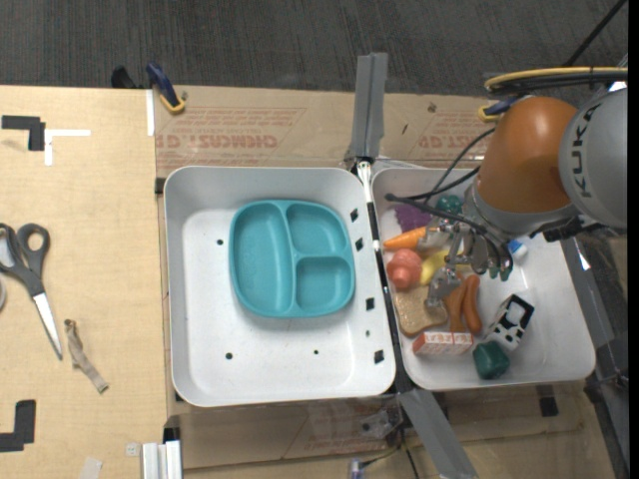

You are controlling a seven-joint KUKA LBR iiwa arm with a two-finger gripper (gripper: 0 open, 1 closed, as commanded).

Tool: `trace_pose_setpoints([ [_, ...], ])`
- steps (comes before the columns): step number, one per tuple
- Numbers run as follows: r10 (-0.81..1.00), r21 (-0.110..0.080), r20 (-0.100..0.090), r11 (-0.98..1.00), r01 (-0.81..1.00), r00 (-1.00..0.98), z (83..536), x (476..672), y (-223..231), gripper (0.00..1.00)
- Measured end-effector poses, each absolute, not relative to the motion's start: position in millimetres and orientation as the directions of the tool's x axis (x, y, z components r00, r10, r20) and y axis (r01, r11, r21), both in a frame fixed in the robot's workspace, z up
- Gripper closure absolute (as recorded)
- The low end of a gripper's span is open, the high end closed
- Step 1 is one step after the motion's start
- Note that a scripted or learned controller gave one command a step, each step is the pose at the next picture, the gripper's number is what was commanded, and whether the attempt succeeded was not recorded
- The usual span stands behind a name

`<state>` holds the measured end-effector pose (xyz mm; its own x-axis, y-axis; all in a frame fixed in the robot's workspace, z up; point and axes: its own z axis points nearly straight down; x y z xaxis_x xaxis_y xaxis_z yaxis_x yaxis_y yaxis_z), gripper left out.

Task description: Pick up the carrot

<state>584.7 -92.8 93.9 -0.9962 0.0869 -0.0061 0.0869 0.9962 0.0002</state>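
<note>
Arm (544,158) reaches in over the right bin (559,367), gripper (461,257) down among the toy food. Can't tell if it's clenched or released; too cluttered there.

Carrot (405,239) lies in the right bin, just left of the gripper, near the bin's left wall, not between anything that I can make out. Apple (403,267) just below the carrot, touching or nearly. Toast (417,312) below the apple. Sausages (465,305) right of the toast, below the gripper. Red box (442,342) below toast; green piece (490,359) right of box; dice-like block (511,320) above green piece.

Left bin (190,297) holds a teal plate (293,258), well left of the carrot. Scissors (30,277) on bench, far left of it.
</note>
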Motion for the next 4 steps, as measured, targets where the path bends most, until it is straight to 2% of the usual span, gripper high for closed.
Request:
trace_pose_setpoints([
  [1,0.358,0.0,-0.006,0.934,0.358,-0.934,118,564.4,-176,0.0],
  [2,0.55,0.001,-0.006,0.835,0.55,-0.835,123,639.8,-149,0.0],
  [3,0.476,-0.003,-0.005,0.879,0.476,-0.879,94,594.4,-98,0.0],
  [4,0.474,-0.001,-0.009,0.881,0.474,-0.881,104,595.9,-97,1.0],
])
